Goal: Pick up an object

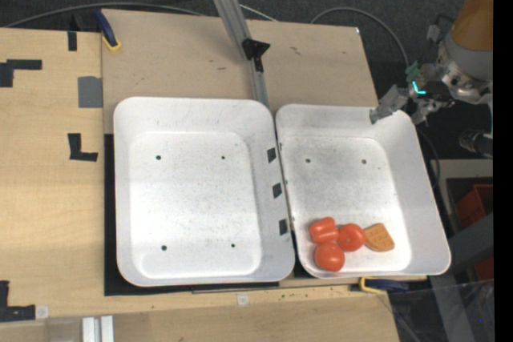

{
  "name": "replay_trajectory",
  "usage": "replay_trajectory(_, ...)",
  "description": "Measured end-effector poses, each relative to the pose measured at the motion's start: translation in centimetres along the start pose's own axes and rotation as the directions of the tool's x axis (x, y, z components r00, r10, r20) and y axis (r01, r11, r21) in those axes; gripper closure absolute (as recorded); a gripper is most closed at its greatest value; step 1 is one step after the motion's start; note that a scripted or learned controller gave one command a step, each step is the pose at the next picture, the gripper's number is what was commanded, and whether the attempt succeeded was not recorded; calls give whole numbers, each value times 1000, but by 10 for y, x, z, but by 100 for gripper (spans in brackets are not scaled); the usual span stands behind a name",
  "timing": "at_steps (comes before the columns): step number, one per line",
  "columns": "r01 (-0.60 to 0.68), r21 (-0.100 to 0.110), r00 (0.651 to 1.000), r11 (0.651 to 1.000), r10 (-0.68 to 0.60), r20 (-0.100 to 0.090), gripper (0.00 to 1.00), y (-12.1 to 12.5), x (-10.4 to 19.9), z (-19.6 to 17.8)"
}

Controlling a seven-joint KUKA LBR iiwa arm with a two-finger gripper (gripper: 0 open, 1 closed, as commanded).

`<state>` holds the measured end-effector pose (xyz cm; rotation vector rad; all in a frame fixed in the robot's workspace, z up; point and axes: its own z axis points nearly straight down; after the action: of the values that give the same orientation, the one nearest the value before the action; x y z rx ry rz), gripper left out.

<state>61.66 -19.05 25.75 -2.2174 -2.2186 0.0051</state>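
Three red round objects lie clustered in the near part of the right bin (417,172): one (323,230) at the left, one (350,237) beside it, and one (329,256) in front. An orange wedge-shaped object (379,237) rests just right of them. My gripper (401,110) hovers over the right bin's far right corner, well away from the objects. It is open, with nothing between its fingers. The grey arm with its orange band (473,20) comes in from the upper right.
The left bin (120,172) sits beside the right one, joined by dark clips (276,190). A slanted metal post (228,0) rises behind the bins. A cable (353,12) loops over the wooden bench top.
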Motion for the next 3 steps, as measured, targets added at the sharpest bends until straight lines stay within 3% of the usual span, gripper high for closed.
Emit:
replay_trajectory(1,2,-5,1000,1000,-2,2,0,1,0,-3)
replay_trajectory(3,0,0,1000,1000,0,1,0,-14,-2,101)
